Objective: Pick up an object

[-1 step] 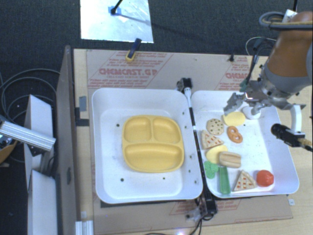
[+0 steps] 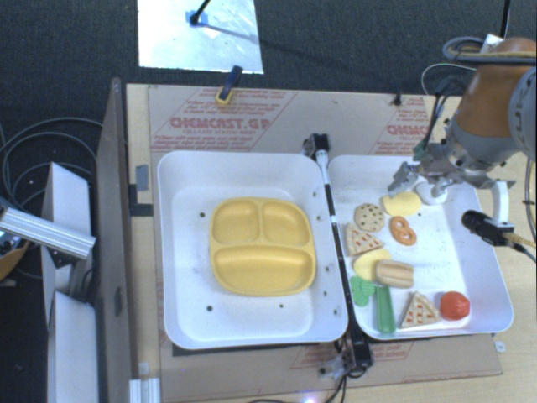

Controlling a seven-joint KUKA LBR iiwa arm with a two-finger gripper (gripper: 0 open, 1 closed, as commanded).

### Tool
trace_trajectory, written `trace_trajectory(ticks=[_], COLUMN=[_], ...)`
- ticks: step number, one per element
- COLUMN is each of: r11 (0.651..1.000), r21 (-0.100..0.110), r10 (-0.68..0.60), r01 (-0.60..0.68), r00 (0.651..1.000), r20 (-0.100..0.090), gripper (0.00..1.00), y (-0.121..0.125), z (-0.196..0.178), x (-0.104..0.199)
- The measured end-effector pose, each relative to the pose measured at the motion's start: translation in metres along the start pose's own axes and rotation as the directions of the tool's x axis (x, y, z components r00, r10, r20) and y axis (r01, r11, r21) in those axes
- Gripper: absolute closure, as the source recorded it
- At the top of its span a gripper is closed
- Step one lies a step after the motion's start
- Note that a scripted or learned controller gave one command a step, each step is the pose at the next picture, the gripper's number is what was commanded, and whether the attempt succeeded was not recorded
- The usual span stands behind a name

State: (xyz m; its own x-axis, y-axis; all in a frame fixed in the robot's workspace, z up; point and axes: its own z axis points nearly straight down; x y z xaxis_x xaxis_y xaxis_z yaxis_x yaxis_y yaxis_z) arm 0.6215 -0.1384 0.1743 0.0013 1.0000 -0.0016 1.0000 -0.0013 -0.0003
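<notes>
gripper point(image 2: 424, 180) sits low over the far end of the right bin point(image 2: 491, 292), arm point(image 2: 495, 99) coming in from the right. can't tell how the fingers stand, the wrist body hides them at this angle. nothing visibly between them.

just below the gripper: pale yellow piece point(image 2: 403, 202), close to touching it or right under it (can't tell contact). a bit further out, pretzel point(image 2: 403, 230) and round cookie point(image 2: 368, 217), side by side. past those, a pizza slice point(image 2: 362, 241), a yellow lump point(image 2: 367, 264) and a tan bread roll point(image 2: 394, 273) touching it. farthest from the gripper at the near end: green piece point(image 2: 379, 302), second pizza slice point(image 2: 418, 311), red tomato point(image 2: 455, 306).

well off to the gripper's left, the left bin point(image 2: 185, 309) holds a yellow divided plate point(image 2: 262, 247), three compartments. both bins sit on the table point(image 2: 252, 120).
</notes>
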Motion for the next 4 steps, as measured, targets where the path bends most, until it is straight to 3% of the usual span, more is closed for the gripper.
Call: trace_trajectory(ticks=[1, 2, 3, 4], r11=[1.0, 1.0, 1.0, 1.0], r21=[0.001, -0.006, -0.006, -0.005], r10=[0.0, -0.003, -0.003, 0.0], r01=[0.0, 0.003, 0.003, 0.0], r00=[1.0, 1.0, 1.0, 1.0], r20=[-0.001, 0.0, -0.001, 0.001], gripper=[0.0, 1.0, 0.0, 0.0], y=[-0.003, 0.0, -0.001, -0.023], z=[0.094, 0.078, 0.079, 0.035], x=[-0.023, -0.022, -0.022, -0.043])
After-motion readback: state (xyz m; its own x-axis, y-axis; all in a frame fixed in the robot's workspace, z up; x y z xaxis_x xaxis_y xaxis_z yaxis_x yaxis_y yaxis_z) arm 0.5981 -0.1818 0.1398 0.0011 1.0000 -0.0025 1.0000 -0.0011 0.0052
